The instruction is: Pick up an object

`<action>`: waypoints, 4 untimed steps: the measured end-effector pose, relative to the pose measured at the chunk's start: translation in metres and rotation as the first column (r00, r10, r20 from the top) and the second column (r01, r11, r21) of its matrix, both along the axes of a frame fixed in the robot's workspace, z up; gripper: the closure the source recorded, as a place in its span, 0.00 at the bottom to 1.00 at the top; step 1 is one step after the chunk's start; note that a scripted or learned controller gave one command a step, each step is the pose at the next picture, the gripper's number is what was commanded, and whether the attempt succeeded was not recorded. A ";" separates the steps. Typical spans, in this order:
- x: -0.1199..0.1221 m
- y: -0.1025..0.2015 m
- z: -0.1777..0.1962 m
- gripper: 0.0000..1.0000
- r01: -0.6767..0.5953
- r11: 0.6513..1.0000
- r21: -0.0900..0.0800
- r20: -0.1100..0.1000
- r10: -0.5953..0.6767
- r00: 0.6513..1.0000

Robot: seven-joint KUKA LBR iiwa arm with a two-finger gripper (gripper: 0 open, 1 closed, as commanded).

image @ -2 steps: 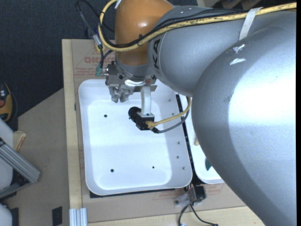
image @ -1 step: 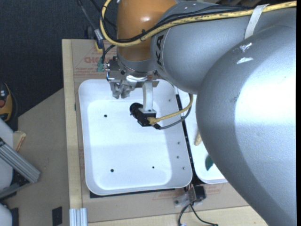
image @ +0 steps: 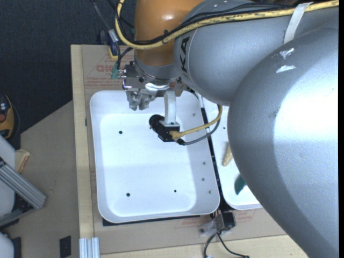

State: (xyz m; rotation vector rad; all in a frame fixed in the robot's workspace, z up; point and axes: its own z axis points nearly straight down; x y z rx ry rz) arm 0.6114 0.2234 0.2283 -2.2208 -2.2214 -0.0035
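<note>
— Jaws? They hang at the left bin's [image: 107, 144] far edge; I can't tell their state.
— Objects?
— A tan stick [image: 227, 153] and something green [image: 239, 185] lie in the right bin [image: 236, 200].

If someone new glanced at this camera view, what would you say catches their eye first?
Most likely the huge grey arm sweeping in from the right, with its orange band near the top centre. Below that band the hand hangs over the far end of the left white bin. Past the arm, the right bin shows a tan stick and a dark green object.
</note>
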 end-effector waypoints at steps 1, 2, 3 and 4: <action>0.000 0.000 0.010 1.00 0.000 1.000 0.001 0.001 0.000 1.000; 0.040 0.001 -0.010 1.00 0.000 1.000 -0.002 0.001 0.000 1.000; 0.039 0.002 0.002 1.00 -0.002 1.000 -0.001 0.004 0.002 1.000; 0.040 0.002 0.013 1.00 -0.003 1.000 0.000 0.006 0.003 1.000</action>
